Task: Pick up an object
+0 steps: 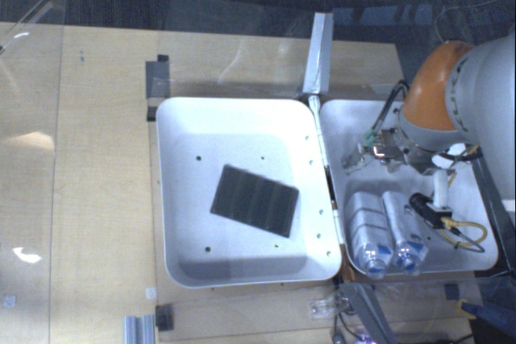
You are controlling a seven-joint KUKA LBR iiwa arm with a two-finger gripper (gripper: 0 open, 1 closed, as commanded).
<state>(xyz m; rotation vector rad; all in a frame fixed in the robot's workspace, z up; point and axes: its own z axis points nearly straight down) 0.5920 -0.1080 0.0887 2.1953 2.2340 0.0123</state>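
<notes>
Approach is judged the step in hand: the gripper (pixel 376 151) is poised over the right bin (pixel 343 121), and whether it is spread or closed cannot be told. Two plastic bottles (pixel 365 223) lie nearby, untouched, toward the bin's near wall; a descent onto one is called for.

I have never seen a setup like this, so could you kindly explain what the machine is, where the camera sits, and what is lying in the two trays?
This is one picture from a fixed camera above a wooden bench, looking down at a slant. The grey machine with the orange band on the right is a robot arm, meant to pick up an object. Its gripper hangs over the right bin; whether it is open or shut is hard to tell here, and nothing is visibly held. That bin holds two clear plastic bottles lying side by side, beside some cabling. The left bin holds a flat dark rectangular pad, lying at a tilt.
</notes>
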